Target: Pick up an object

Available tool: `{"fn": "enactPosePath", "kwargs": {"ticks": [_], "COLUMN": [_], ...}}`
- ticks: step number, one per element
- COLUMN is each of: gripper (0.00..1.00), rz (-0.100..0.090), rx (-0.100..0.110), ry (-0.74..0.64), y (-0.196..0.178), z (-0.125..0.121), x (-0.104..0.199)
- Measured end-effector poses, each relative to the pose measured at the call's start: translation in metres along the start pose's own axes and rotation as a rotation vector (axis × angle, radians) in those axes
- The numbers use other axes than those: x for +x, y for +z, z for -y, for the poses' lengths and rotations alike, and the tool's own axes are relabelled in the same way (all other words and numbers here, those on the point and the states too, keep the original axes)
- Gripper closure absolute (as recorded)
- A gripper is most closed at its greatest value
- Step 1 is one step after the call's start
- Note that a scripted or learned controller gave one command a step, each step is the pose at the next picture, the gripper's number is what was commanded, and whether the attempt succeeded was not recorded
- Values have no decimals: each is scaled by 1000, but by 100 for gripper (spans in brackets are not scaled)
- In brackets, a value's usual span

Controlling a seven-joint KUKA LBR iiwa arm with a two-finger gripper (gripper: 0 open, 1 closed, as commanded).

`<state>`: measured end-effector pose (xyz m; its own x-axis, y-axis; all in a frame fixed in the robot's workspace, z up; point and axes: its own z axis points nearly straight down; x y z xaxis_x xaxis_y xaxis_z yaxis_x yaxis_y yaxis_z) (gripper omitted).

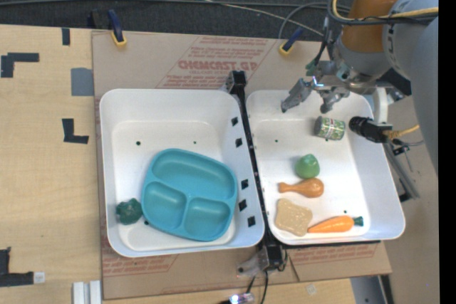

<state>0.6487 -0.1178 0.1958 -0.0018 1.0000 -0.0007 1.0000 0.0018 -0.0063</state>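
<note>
One green can (pixel 330 128) just below open hand (pixel 311 103).

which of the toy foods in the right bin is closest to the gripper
The small green can, lying just below the open gripper at the bin's far end; the apple, drumstick, bread and carrot sit nearer the camera.

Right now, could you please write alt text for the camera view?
An open two-finger gripper hovers over the right white bin, which holds a green can, green ball, drumstick, bread slice and carrot. The left bin holds a teal divided tray.
</note>
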Motion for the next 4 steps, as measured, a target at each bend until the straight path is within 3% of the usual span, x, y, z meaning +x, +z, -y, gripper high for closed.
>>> {"fn": "enactPosePath", "kwargs": {"ticks": [2, 3, 4], "gripper": [0, 100, 100], "rz": [1, 1, -1], "rx": [-1, -4, -10], "ry": [1, -1, -1], "y": [92, 79, 27], "z": [-8, -9, -10], "x": [-4, -3, 8]}}
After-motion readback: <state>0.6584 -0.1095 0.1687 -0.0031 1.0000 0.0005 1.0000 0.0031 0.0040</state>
